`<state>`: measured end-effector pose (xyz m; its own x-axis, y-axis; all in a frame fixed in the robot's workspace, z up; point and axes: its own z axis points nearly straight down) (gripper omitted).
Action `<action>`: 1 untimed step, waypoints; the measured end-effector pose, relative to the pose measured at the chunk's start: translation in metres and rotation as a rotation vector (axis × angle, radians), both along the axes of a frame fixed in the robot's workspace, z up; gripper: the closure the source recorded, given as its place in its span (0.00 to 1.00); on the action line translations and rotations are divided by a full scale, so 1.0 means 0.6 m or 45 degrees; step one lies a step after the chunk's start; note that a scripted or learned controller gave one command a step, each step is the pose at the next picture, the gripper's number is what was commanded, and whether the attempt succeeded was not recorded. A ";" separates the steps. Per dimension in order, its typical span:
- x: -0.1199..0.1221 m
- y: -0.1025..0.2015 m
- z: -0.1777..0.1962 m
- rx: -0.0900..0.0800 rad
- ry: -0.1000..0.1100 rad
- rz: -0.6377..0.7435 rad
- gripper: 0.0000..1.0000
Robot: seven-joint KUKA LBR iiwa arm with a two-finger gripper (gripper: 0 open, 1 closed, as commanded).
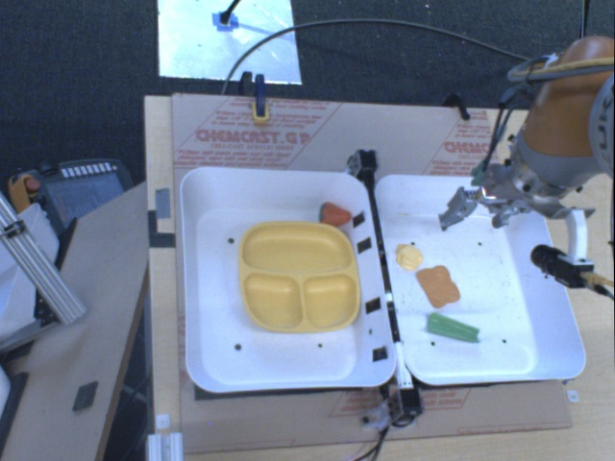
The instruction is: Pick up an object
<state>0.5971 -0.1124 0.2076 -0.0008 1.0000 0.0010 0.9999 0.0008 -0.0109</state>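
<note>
In the right bin [553, 349] three small things lie near its left wall: a pale yellow piece [409, 256], an orange flat piece [438, 285] just beside it, and a green stick [452, 328] nearer to the front. The gripper [479, 207] hangs above the far part of this bin, apart from all three, its fingers spread open with nothing between them. I judge the step is the approach, and the next move calls for going down and left over one piece before closing.
</note>
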 end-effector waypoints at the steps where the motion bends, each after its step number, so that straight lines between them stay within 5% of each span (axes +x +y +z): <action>1: 0.005 0.000 0.011 -0.002 -0.015 0.003 0.00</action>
<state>0.5998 -0.1123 0.2144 -0.0028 1.0000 -0.0002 1.0000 0.0028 0.0011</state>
